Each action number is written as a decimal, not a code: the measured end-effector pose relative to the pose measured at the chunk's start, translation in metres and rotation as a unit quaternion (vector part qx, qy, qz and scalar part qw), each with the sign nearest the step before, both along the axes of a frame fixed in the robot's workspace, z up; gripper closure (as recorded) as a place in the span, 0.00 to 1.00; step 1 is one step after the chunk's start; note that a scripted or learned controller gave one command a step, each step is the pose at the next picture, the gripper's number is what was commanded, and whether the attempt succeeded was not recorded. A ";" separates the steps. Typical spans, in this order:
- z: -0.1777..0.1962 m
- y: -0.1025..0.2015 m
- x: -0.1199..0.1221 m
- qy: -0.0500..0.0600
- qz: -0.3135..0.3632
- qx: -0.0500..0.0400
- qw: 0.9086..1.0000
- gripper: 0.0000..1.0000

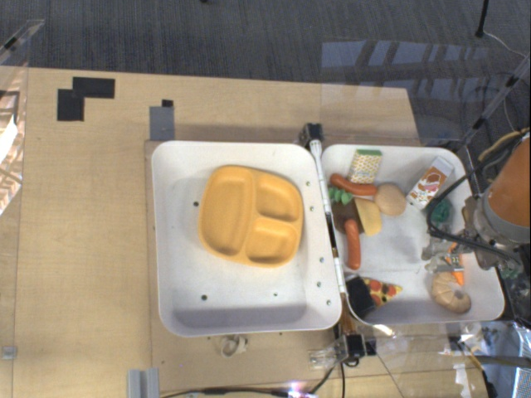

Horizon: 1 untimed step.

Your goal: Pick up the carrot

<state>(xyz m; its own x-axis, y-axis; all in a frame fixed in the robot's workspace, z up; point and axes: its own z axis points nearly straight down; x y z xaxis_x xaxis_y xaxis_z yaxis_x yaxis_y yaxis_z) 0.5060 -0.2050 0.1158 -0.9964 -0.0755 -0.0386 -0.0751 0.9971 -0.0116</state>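
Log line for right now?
arm: over right bin's right edge | gripper: low by carrot | grasp: unconfirmed

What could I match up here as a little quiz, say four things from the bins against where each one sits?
Things:
1. yellow divided tray
2. pizza slice
3. bread roll
4. patterned green-topped packet

Places:
A. back edge of the right bin, near the divider
B. middle of the left bin
C. front right corner of the right bin
D. front left of the right bin, beside a black object

Pairs: 1-B, 2-D, 3-C, 4-A
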 end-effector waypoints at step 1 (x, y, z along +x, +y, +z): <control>0.012 0.000 0.004 -0.006 0.001 -0.001 1.000 1.00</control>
